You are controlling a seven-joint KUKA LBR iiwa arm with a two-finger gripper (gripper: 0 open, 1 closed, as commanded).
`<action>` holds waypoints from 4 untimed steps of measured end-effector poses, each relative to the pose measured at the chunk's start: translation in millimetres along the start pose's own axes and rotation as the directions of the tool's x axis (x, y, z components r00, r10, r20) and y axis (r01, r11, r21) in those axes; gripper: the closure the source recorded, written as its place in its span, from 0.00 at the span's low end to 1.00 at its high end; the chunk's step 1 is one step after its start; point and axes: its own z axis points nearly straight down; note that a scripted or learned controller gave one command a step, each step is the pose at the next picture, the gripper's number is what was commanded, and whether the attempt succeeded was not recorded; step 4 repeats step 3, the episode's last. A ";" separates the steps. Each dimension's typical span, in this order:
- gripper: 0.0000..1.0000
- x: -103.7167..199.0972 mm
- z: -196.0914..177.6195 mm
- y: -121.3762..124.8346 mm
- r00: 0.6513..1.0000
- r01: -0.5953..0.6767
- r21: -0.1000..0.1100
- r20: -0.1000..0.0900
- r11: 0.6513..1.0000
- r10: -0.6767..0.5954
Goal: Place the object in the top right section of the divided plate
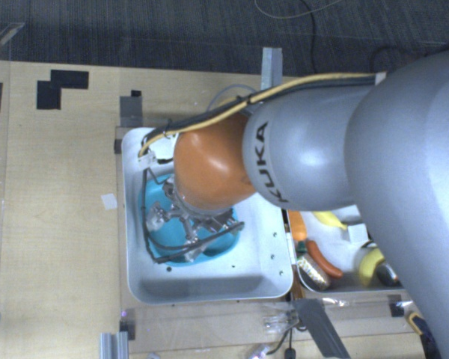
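My pincer hangs over the blue divided plate in the left bin; whether it grasps anything, I cannot tell. The object is hidden, so its heft and best hold stay unjudged.

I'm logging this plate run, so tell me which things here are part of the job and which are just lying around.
Part of the job:
- blue divided plate in the left bin
- gripper, low over the plate; whether it holds anything is hidden

Lying about:
- right bin
- its clutter: yellow items, an orange-red piece
- black cable beyond the bench
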 end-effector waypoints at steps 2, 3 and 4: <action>1.00 -3.5 -32.4 -16.8 0.969 0.245 -0.029 -0.011 0.969 -0.245; 1.00 41.4 -3.6 2.9 0.992 -0.124 -0.016 -0.021 0.992 0.124; 1.00 41.4 -3.6 2.9 0.992 -0.124 -0.016 -0.021 0.992 0.124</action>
